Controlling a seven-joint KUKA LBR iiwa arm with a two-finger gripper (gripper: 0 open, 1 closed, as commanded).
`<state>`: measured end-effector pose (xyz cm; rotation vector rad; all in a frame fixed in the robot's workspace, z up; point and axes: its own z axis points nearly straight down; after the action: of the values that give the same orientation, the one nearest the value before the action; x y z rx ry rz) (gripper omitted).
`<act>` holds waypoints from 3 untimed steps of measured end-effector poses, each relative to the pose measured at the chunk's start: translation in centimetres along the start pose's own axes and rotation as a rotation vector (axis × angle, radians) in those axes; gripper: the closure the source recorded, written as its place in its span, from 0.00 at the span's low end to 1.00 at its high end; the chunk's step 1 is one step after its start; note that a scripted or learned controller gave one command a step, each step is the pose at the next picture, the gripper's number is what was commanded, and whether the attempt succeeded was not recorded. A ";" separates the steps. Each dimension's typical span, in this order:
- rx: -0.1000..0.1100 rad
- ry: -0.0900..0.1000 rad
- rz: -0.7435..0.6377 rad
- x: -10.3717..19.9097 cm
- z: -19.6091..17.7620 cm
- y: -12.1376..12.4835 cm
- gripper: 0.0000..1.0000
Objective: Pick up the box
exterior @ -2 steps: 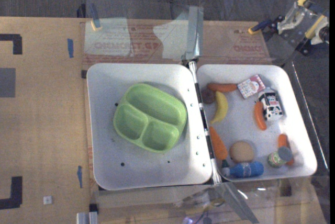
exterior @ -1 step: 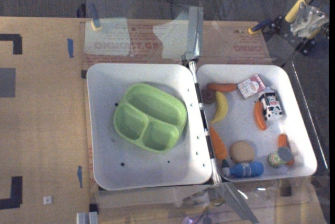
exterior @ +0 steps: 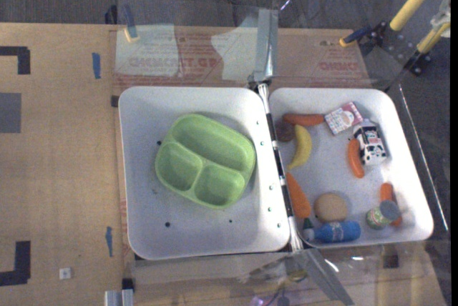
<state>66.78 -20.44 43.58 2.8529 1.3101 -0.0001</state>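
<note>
The box is a small flat pink and white carton lying at the back of the right bin, tilted slightly. A black and white carton stands just in front of it to the right, apart from it.
The right bin also holds a sausage, a banana, carrots, an orange sausage, a bun, a blue bottle and a green can. The left bin holds a green divided plate.
</note>
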 end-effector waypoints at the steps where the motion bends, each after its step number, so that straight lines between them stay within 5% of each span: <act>1: -0.003 0.000 -0.007 0.4 -1.1 -0.1 1.00; 3: -0.010 -0.002 -0.021 1.1 -3.3 -0.3 1.00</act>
<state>67.25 -19.38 46.84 2.8301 1.3362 0.0038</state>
